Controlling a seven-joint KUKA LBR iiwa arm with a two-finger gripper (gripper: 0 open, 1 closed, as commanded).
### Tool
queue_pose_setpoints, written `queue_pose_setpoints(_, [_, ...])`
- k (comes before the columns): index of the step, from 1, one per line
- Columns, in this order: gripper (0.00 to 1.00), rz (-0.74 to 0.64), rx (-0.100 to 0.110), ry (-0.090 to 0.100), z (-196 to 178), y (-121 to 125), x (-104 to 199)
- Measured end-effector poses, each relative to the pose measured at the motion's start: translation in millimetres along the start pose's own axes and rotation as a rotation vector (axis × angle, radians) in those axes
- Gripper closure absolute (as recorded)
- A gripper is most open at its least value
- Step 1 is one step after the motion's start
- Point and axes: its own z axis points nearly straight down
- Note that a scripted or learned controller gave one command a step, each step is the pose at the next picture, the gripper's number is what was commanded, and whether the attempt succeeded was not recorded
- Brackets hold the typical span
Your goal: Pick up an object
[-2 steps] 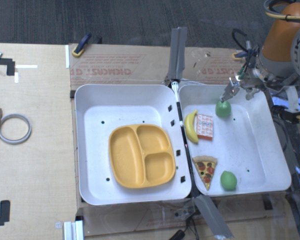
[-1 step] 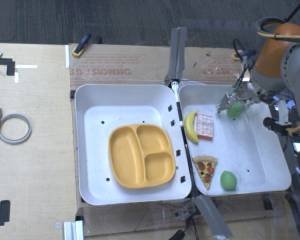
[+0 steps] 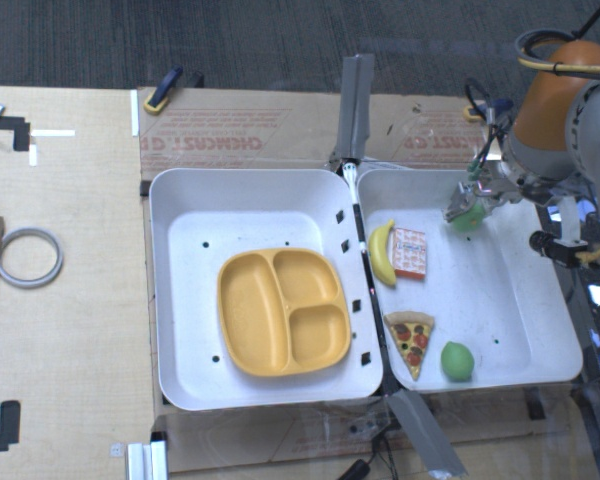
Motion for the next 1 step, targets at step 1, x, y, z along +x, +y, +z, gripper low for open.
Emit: queue_pose_setpoints(1, [1.0, 0.229, 0.002, 0.002, -104.6, -2.0, 22.8])
